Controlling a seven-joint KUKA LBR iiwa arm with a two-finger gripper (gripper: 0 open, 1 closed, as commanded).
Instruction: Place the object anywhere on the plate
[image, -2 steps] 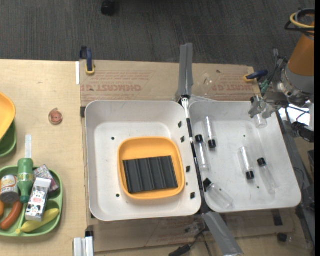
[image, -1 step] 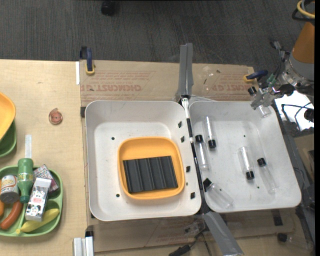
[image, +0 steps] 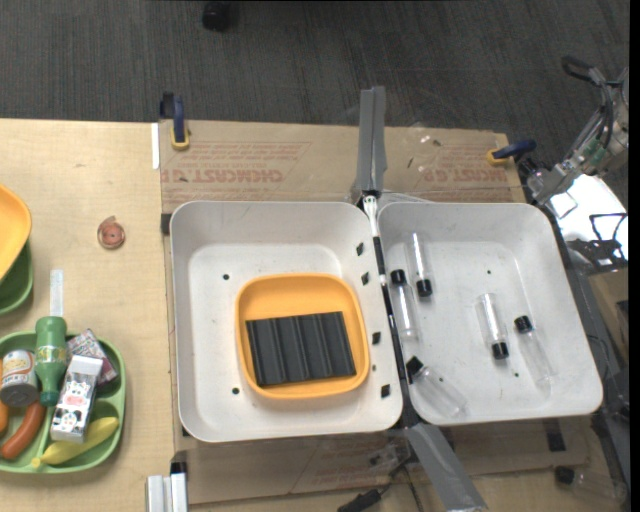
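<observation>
Where the left bin (image: 200, 300) dips at its middle, an orange plate (image: 300, 288), set flat. On the plate, lying flat and covering most of its floor, a dark ribbed slab (image: 301, 348), slightly askew, with orange rim showing on every side. In the right bin (image: 545, 250), touching the left one along the middle seam, several clear tubes with black caps: one (image: 418, 268) near the upper left, one (image: 402, 300) just beside the seam, one (image: 492, 322) near the centre, another (image: 535, 345) to its right, and one (image: 440, 390) at the lower left corner, hard to make out. Under both bins, brown cardboard (image: 260, 160), held at the far edge by two blue-and-yellow clamps (image: 175, 120). Left of the bins, a pale wooden bench top (image: 80, 180) bearing a small pink thing (image: 111, 234), a yellow bowl (image: 10, 235) cut by the edge, and a green tray (image: 112, 425) of toy food with a green bottle (image: 50, 355) upright in it. Beyond the bench, dark carpet (image: 350, 50). At the far right, a tangle of cables and gear (image: 590, 150), too cluttered to sort out.
</observation>
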